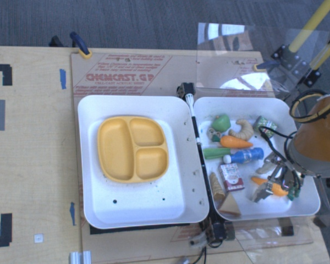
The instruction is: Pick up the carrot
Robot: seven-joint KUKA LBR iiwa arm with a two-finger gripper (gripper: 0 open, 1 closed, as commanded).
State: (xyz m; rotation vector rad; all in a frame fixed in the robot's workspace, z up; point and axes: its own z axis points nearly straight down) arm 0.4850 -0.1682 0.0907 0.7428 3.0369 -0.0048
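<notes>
The grey arm with its orange band reaches in over the right edge of the desk, and its pincer hangs low over the near right part of the right shallow white bin. Whether the pincer is released or clenched cannot be told: the metal parts and dark cables crowd together there. A small orange piece lies right at the pincer's tip, but what it is cannot be made out.

The orange carrot with a green stub end lies on its side in the middle of the right bin, toward that bin's far edge, well apart from the pincer. Just beyond it sit a green rounded vegetable toy and a knobbly tan ginger-shaped piece. Just on its near side lies a long green stick-shaped piece, and beside that a blue bottle with a white cap. A small red and white packet rests nearer the bin's front, with a brown cone-shaped piece by the bin's left wall.

The left shallow white bin holds a yellow plastic plate with three compartments, set toward its far left corner. A brown cardboard sheet with red lettering lies under both bins at the desk's far edge.
</notes>
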